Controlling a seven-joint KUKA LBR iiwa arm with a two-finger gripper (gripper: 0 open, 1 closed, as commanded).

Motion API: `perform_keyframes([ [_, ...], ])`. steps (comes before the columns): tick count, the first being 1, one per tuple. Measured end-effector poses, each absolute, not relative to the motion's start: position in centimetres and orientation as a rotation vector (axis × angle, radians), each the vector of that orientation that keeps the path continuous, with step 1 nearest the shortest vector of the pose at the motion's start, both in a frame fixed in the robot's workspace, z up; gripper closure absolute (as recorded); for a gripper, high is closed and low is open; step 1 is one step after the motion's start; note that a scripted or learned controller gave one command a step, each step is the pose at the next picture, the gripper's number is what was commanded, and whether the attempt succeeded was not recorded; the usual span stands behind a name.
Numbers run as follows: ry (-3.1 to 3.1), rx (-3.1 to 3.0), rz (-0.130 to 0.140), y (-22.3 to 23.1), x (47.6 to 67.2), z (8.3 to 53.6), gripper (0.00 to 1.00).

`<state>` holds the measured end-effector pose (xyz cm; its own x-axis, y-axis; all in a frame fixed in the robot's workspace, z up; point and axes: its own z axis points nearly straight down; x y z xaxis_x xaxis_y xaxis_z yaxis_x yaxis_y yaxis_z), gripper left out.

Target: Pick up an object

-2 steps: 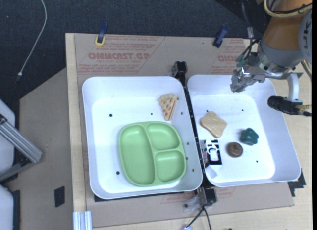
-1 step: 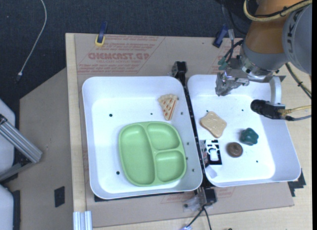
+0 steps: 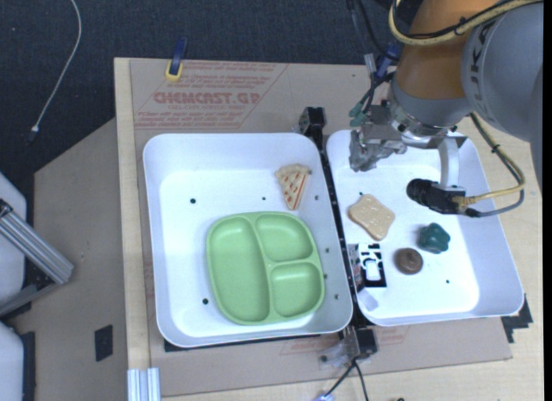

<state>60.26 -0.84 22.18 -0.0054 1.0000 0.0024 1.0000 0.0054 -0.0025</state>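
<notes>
Gripper (image 3: 373, 149) low over far left corner of right bin (image 3: 466, 287), open or closed impossible to tell, nothing visibly held; tan bread slice (image 3: 371, 216) just beside it, teal lump (image 3: 434, 237) and brown disc (image 3: 409, 260) further along, all lying on the bin floor. Pick not yet made: closing on one piece and lifting both left to do. Left bin (image 3: 181, 184) with green divided plate (image 3: 263, 267) and waffle wedge (image 3: 293, 185); printed brown board (image 3: 216, 89) beneath, dark carpet (image 3: 216, 11) around
</notes>
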Motion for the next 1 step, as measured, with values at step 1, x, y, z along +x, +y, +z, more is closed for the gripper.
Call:
perform_keyframes([
  [1, -2.229, -2.215, -0.005, 4.38, 60.35, 23.32, 1.00],
])
